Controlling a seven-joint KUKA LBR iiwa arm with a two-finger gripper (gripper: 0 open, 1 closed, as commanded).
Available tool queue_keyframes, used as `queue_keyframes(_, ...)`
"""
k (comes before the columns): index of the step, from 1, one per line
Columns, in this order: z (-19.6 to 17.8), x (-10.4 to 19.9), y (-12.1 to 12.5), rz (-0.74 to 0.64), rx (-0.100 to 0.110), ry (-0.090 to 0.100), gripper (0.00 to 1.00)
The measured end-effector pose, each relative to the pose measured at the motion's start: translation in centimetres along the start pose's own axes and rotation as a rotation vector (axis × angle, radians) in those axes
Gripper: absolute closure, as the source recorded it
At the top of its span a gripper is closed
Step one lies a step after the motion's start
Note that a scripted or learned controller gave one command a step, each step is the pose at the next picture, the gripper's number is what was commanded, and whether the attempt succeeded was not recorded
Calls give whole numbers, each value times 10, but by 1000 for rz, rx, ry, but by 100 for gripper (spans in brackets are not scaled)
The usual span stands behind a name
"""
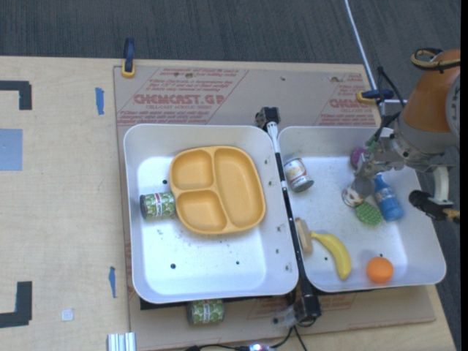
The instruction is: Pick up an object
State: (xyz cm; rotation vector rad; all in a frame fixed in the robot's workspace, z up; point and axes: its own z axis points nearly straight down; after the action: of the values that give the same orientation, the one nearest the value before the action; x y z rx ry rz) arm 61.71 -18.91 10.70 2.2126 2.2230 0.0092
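The gripper (363, 183) hangs low over the right bin (431, 265), at the frame's right; whether it is apart or together I cannot tell. Just beside it lies a blue bottle (387, 199), small, white-capped, its long axis running upper left to lower right.

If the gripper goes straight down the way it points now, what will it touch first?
Probably the green object in the right bin: the gripper points down and ends just above and left of it, with the blue bottle close on the right. Depth is unclear from this slanted view, so it may reach the bin floor instead.
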Motion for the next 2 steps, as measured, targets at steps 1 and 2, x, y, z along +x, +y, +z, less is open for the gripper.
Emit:
queue_keyframes(1,0,0,0,0,1,1,0)
queue_keyframes(2,22,42,17,9,23,0,0)
